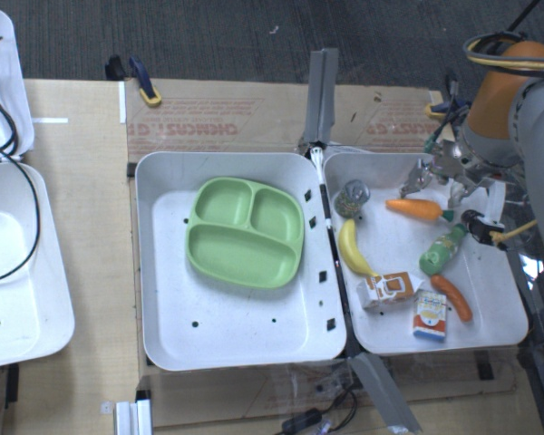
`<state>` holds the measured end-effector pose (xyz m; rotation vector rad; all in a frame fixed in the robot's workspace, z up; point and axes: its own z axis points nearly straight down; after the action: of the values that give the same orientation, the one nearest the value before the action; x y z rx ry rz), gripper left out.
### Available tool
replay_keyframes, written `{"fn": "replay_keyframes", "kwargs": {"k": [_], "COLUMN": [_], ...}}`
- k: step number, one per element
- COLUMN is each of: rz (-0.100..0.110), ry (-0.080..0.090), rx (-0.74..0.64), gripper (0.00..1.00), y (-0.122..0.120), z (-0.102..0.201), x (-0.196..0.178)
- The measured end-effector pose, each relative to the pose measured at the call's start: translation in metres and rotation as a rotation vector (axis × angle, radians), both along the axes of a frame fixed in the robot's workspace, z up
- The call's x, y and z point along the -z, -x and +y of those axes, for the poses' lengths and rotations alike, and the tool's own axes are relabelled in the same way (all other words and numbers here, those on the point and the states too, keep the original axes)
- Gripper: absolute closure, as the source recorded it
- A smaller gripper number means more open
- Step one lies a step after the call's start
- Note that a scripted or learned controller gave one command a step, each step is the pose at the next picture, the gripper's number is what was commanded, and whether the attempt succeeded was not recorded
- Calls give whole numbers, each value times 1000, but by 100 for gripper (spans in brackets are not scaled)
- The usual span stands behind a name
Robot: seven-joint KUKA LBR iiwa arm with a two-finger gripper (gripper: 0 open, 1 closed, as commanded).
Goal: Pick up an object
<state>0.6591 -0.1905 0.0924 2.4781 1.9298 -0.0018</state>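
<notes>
- Left bin, frame center: just a green divided plate.
- Right bin: carrot, banana, green bottle, cartons, a sausage.
- Gripper, upper right, hovers spread open above the carrot, gripping nothing.

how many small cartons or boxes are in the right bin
2. A brown-and-white carton lies at the near side of the right white bin, beside the yellow banana; a white-and-blue box lies just right of it. None looks hidden.
</notes>
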Motion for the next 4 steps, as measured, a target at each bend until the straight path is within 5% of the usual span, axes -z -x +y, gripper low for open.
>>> {"fn": "replay_keyframes", "kwargs": {"k": [4], "rz": [0], "ry": [0], "rx": [0], "gripper": [0], "y": [0], "z": [0], "x": [0]}}
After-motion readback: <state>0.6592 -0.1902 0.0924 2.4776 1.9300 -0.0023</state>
